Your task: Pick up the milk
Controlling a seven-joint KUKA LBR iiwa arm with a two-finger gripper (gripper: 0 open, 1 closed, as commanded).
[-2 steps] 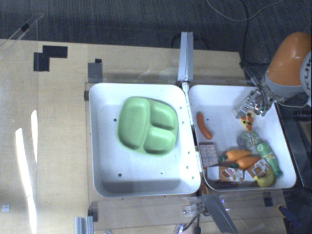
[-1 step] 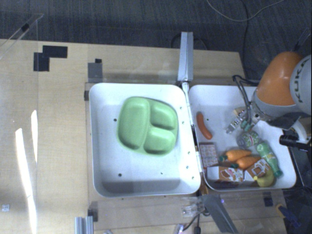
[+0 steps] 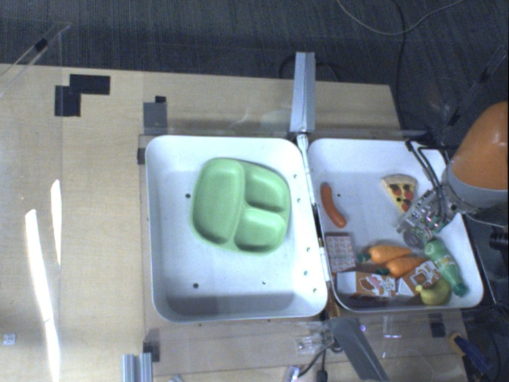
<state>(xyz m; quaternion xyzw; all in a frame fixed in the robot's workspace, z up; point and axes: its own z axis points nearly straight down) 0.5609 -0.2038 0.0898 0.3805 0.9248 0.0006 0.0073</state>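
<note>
The milk (image 3: 372,283) is a white and brown carton lying flat near the front edge of the right bin (image 3: 358,173). It rests beside a carrot (image 3: 392,254) and a small dark chocolate bar (image 3: 339,251). My gripper (image 3: 419,223) hangs over the right side of that bin, below the arm's orange band (image 3: 481,153). It is behind and to the right of the milk, apart from it, just above the carrot and close to a green bottle (image 3: 444,264).
The right bin also holds a red sausage (image 3: 332,204), a pizza slice (image 3: 400,189), a small carton (image 3: 425,275) and a yellow-green pear (image 3: 433,294). A green divided plate (image 3: 241,204) lies in the left bin (image 3: 171,277). A metal divider (image 3: 303,102) stands between the bins.
</note>
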